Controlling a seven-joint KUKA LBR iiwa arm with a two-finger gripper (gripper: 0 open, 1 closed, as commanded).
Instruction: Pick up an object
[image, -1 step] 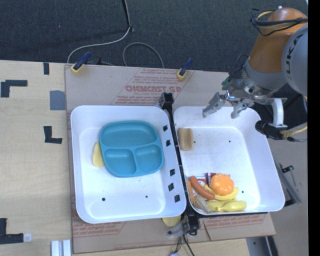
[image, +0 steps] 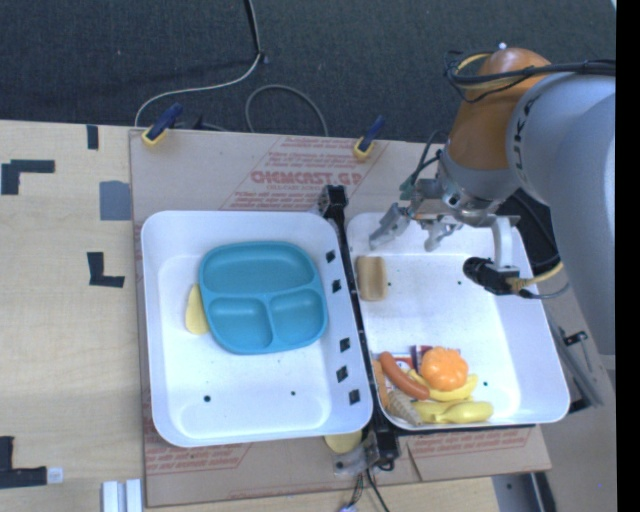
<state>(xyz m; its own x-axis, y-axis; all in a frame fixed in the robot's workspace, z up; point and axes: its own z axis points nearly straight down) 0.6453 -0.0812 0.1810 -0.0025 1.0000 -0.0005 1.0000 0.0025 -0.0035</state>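
Grey and orange, my arm reaches over the right bin (image: 500, 330), and my tool (image: 412, 232) hangs above its far left corner with the two fingers spread apart and nothing between them. The nearest thing to pick is the tan block (image: 371, 277), which lies just beside the bin's left wall, a little nearer to the camera than my tool. The other things, an orange fruit (image: 444, 368), a sausage (image: 402, 378) and a banana (image: 458, 410), are crowded together in the near corner, touching each other, so I judge them harder to take one alone. For the block, I think I should come straight down over its middle and put one finger on each long side. The wall is close, so the finger on that side needs room, otherwise it may land on the rim. In the left bin lies a blue plate (image: 264, 296).
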